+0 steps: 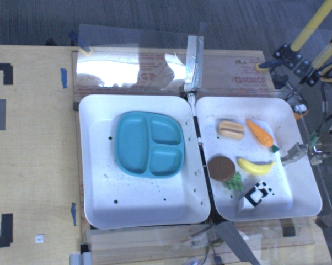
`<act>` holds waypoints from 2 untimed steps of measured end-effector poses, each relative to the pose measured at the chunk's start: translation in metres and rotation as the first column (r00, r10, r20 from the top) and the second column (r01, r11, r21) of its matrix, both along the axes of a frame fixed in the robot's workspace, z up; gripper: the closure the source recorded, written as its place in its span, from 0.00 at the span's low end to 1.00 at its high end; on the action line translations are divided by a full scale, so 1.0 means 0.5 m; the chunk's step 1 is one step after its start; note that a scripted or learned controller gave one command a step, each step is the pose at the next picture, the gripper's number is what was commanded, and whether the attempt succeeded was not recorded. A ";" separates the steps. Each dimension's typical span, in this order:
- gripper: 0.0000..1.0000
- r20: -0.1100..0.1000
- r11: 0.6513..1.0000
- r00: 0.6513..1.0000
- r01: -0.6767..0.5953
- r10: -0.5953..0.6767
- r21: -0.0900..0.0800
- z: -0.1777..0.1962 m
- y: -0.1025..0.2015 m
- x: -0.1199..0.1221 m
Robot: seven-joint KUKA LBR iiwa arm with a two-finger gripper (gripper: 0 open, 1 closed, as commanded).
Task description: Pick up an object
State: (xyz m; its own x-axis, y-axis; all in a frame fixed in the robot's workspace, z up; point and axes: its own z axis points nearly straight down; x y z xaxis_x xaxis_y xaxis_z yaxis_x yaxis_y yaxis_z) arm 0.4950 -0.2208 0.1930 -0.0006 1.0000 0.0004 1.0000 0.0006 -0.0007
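End effector sits near banana, touching nothing.

Arm is barely in the shot, just poking in from the right edge about halfway down. The part you can actually make out is the pincer, a slim pale grey metal bit slanting down and to the left, away from the chunkier dark hardware behind it at the frame edge. It looks stretched out sideways, more lying flat than pointing straight down. Honestly it's too small and blurry to tell more about its state.
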 end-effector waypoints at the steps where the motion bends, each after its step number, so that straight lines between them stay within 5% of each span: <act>1: 0.00 -0.004 0.998 0.998 -0.066 0.066 0.002 -0.144 0.045 0.177; 2: 0.00 0.004 0.970 0.970 -0.242 0.242 -0.002 -0.212 0.089 0.227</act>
State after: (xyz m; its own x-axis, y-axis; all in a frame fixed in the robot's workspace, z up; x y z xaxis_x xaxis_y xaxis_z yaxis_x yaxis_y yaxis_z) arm 0.6087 -0.1764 0.0868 -0.2430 0.9700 -0.0017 0.9700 0.2430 0.0032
